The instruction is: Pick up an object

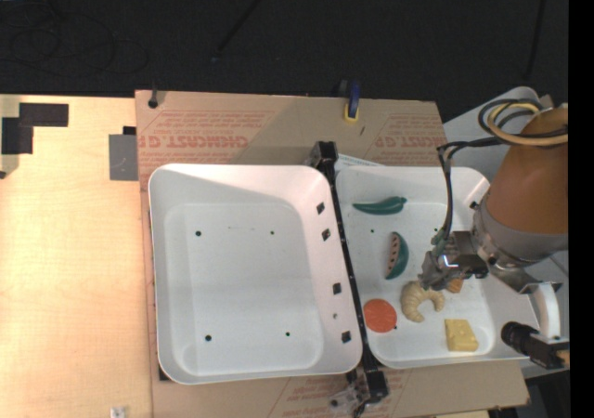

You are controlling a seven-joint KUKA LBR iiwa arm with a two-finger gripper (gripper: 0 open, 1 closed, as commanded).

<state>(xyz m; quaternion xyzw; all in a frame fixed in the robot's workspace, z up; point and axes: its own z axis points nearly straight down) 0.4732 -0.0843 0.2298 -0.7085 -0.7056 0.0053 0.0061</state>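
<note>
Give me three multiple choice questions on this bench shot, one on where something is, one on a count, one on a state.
1. Where is the orange disc?
A. Right bin, front left
B. Left bin
C. On the cardboard

2. How many loose things lie in the right bin?
A. Two
B. Five
C. Eight

3. Where is the pincer?
A. Over the left bin
B. Low in the right bin by the croissant
C. Raised outside both bins

Key: 1 A, the disc sits by the divider near the front rim. 2 B, pepper, melon slice, croissant, disc, yellow block. 3 B, it is just above the croissant.
</note>
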